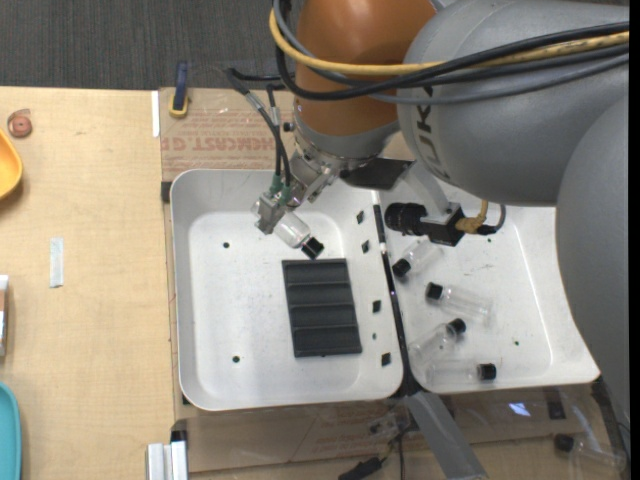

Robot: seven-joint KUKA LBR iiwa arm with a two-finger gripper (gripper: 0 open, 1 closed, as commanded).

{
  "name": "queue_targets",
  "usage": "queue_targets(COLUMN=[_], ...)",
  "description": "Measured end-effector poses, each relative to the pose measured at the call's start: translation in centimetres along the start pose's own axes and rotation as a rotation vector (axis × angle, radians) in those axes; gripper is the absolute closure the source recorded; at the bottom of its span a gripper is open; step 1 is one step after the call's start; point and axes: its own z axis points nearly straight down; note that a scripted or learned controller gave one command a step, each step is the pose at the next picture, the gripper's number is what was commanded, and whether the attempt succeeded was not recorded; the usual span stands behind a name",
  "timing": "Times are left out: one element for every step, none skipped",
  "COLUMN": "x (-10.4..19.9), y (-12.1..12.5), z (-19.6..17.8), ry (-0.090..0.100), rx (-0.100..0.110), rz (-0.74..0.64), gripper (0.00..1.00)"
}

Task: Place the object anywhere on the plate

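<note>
A black ribbed plate (322, 308) lies flat in the middle of the left bin (205, 268). My gripper (272, 212) hangs over that bin, just beyond the plate's far-left corner. It is shut on a clear vial with a black cap (297, 236). The vial juts out from the fingertips down and to the right, and its cap points at the plate's far edge. The vial sits just short of the plate, not over it. The big orange and grey arm hides the back of both bins.
Several clear vials with black caps (447, 297) lie loose in the right bin (530, 268). A ridge with small black clips (385, 298) divides the two bins. A wooden tabletop (80, 268) lies to the left, and cardboard (220, 138) lies behind the bins.
</note>
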Motion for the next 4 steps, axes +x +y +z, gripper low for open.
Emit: queue_targets(x=[0.8, 2.2, 0.1, 4.5], y=[2.1, -0.9, -0.7, -2.1], z=[-4.4, -2.9, 1.7, 4.2], ry=[-0.001, 0.000, 0.000, 0.001], rx=[-0.002, 0.000, 0.000, -0.001], rz=[-0.062, -0.073, -0.137, -0.314], gripper=[1.00, 1.00, 1.00, 1.00])
